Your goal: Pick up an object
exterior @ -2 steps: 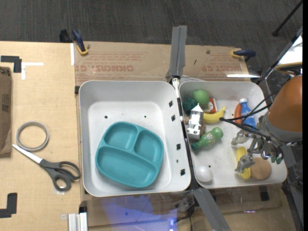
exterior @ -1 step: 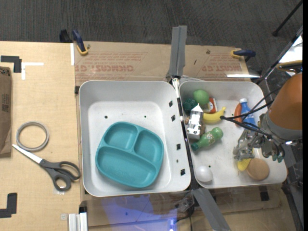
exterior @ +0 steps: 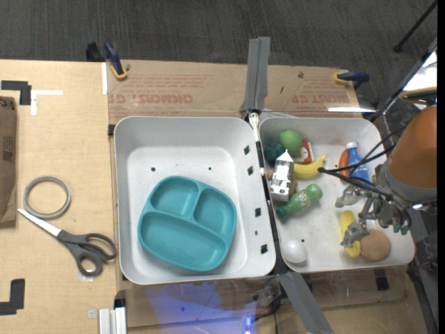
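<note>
Right bin point(exterior: 327, 259), near end: white egg point(exterior: 296, 251) left, tan potato point(exterior: 375, 245) and a yellow piece point(exterior: 349, 229) right, with the gripper point(exterior: 358, 218) low over the yellow piece, fingers apart, nothing between them. Risk: closing here could clip the potato touching it and slip off. Farther back sit green bottle point(exterior: 301, 200), banana point(exterior: 308, 168), green ball point(exterior: 291, 140); teal plate point(exterior: 186, 223) in left bin point(exterior: 181, 134).
</note>
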Available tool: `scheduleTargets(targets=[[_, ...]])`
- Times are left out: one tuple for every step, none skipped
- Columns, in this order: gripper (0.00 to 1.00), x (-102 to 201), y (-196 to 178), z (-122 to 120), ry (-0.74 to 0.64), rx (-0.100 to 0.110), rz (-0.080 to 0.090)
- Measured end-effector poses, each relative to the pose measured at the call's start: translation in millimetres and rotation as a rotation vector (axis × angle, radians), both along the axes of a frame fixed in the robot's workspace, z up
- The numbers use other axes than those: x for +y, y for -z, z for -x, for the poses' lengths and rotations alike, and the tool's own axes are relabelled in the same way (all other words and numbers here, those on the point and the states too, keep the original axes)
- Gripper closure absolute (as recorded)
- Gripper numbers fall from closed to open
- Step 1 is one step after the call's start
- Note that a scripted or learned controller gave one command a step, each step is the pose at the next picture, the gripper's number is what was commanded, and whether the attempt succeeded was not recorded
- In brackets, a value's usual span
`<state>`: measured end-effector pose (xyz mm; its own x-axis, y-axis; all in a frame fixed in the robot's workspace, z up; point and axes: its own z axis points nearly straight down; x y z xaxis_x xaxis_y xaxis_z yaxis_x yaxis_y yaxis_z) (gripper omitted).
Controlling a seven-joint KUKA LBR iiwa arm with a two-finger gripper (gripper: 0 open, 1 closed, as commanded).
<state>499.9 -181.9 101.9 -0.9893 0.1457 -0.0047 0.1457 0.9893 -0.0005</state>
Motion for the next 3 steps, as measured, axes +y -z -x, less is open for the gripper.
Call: scheduleTargets(targets=[[0.0, -19.5, 10.0, 4.6, -0.033, 0.003, 0.0], [0.0, 21.3, 10.0, -2.4, -0.06, 0.003, -0.002], [1.0, 21.5, 0.3, -4.1, -0.062, -0.001, 0.0]])
